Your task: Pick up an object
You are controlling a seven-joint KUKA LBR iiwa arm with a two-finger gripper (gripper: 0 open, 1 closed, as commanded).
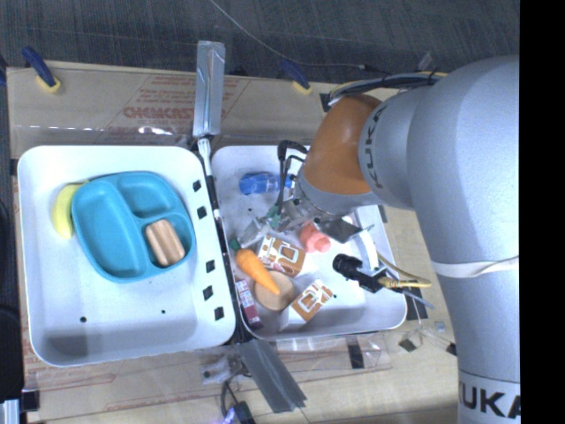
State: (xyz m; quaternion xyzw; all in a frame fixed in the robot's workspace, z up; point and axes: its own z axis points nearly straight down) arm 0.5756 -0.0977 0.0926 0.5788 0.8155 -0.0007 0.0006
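Note:
The right bin [380, 318] holds several small things. An orange carrot [256, 270] lies near its left wall, its tip resting on a tan round piece [275, 296]. Two brown-and-white patterned packets lie close by, one in the middle [283, 254] and one toward the front [312, 300]. A blue object [256, 184] sits at the back and a red-pink object [314, 237] in the middle. My gripper [288, 214] reaches down from under the orange wrist band, low over the bin between the blue object and the middle packet. The wrist hides most of it.
The left bin [106, 334] carries a blue divided tray [115, 210] with a brown bread-like roll [165, 242] in its right compartment. A yellow banana [63, 210] lies behind the tray's left edge. A dark red item [246, 300] rests against the right bin's left wall.

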